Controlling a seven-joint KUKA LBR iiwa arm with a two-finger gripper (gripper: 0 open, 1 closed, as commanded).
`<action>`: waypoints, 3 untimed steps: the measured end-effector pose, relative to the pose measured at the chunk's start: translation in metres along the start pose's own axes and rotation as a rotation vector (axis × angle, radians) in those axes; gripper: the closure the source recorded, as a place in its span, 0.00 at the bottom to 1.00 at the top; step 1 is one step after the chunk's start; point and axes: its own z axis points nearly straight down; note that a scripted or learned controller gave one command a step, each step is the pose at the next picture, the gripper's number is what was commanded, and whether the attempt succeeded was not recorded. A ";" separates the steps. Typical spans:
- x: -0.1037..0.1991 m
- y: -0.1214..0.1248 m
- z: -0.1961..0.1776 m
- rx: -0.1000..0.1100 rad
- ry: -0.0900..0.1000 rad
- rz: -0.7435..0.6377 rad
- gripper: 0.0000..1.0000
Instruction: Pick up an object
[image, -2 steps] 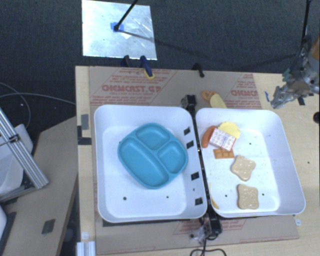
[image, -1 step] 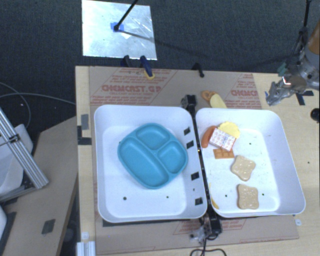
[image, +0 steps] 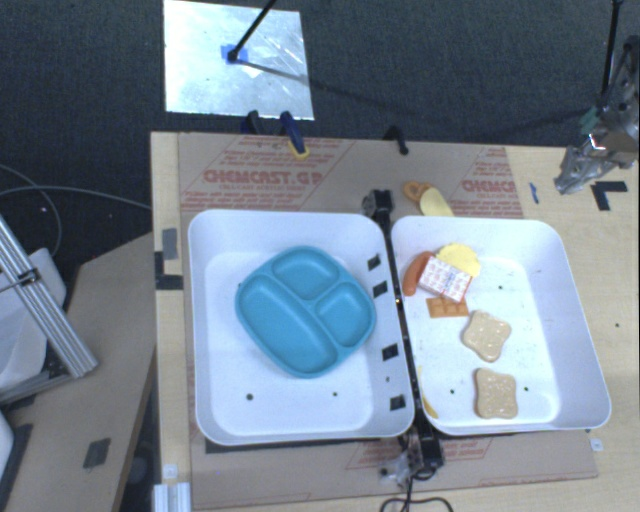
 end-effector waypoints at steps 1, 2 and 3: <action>0.002 0.000 0.000 0.002 0.001 -0.003 0.00; 0.026 0.001 -0.164 -0.017 -0.003 -0.008 0.00; 0.025 0.001 -0.164 -0.003 -0.001 -0.010 1.00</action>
